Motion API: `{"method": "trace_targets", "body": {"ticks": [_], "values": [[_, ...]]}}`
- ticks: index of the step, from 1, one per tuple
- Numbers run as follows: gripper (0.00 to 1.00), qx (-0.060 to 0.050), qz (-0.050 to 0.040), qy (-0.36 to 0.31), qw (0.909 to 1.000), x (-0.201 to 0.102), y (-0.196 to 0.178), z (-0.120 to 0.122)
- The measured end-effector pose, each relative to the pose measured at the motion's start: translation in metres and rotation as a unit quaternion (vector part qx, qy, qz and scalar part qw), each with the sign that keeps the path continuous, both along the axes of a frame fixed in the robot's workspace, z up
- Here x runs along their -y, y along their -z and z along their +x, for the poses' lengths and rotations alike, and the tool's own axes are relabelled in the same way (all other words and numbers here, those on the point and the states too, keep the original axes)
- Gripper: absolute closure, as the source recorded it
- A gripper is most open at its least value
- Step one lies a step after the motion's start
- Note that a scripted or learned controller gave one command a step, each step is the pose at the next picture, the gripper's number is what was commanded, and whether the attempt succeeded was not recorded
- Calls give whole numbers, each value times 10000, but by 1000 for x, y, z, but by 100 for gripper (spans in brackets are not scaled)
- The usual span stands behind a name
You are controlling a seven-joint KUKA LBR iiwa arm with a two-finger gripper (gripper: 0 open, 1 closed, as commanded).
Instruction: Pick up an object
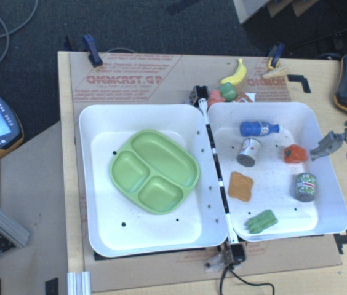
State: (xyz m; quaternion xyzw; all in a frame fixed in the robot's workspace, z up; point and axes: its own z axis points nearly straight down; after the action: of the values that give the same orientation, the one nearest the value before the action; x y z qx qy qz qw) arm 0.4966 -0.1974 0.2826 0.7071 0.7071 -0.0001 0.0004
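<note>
Lying just left of the pincer [321, 149], whose state I cannot tell, is an orange-red object [295, 154].

green tray [155, 171] in left bin [93, 226], pincer [322, 147] beside red object [295, 154]
</note>
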Motion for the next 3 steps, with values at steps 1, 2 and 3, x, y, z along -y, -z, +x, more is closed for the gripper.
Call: {"method": "trace_targets", "body": {"ticks": [1,2,3], "values": [[0,-7,6,-18,10000,8,87,65],[0,-3,67,-24,10000,19,202,97],[100,6,3,-13,10000,25,187,96]]}}
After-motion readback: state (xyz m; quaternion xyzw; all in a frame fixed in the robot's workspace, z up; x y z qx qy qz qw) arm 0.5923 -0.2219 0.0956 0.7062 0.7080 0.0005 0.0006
